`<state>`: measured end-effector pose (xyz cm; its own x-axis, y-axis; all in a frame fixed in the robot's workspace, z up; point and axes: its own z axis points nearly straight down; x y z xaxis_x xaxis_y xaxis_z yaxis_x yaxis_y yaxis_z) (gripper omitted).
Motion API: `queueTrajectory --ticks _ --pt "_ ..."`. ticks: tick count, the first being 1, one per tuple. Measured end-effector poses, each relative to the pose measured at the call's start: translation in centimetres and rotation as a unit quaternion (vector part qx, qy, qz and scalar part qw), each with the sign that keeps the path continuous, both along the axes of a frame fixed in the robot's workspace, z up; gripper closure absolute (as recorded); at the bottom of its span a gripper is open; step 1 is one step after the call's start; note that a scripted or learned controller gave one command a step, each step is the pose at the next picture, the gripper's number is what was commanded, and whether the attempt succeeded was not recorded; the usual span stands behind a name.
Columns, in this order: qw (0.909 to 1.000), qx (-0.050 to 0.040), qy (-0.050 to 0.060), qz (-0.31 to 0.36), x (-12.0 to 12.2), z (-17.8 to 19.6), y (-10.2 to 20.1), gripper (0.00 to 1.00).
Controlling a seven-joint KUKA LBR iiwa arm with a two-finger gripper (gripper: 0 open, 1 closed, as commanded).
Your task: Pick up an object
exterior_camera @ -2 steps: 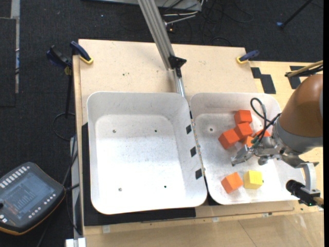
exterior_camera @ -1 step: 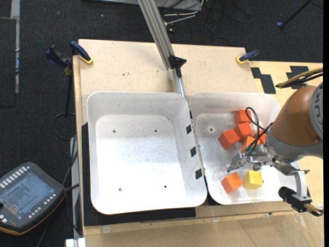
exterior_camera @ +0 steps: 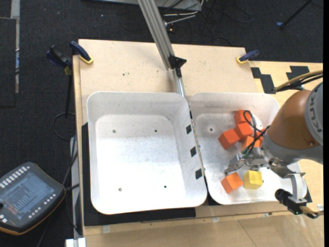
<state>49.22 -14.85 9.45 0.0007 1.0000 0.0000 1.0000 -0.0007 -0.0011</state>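
While the jaws (exterior_camera: 240, 161) sit low in the right bin (exterior_camera: 216, 107), width untellable, a yellow cube (exterior_camera: 253, 179) and orange cube (exterior_camera: 232, 182) lie just below them, other orange blocks (exterior_camera: 235, 131) above.

Light is even and fairly bright from above, with the white bins (exterior_camera: 139, 153) nearly washed out and the dark floor (exterior_camera: 36, 14) soaking up detail. Soft short shadows sit under the blocks (exterior_camera: 241, 180) beside the gripper (exterior_camera: 247, 161). Focus is mildly soft throughout, with slight grain and no strong glare.
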Motion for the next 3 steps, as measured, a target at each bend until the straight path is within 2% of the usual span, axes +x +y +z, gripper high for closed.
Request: queueTrajectory --ticks 1,2,3 --pt "1.0000 -0.0001 -0.002 0.000 0.1 1.1 0.0 1.00" --pt "1.0000 -0.0011 -0.003 0.001 0.5 5.7 -0.8 1.00" --pt "1.0000 -0.0015 -0.005 0.002 0.8 12.0 -1.2 1.00"
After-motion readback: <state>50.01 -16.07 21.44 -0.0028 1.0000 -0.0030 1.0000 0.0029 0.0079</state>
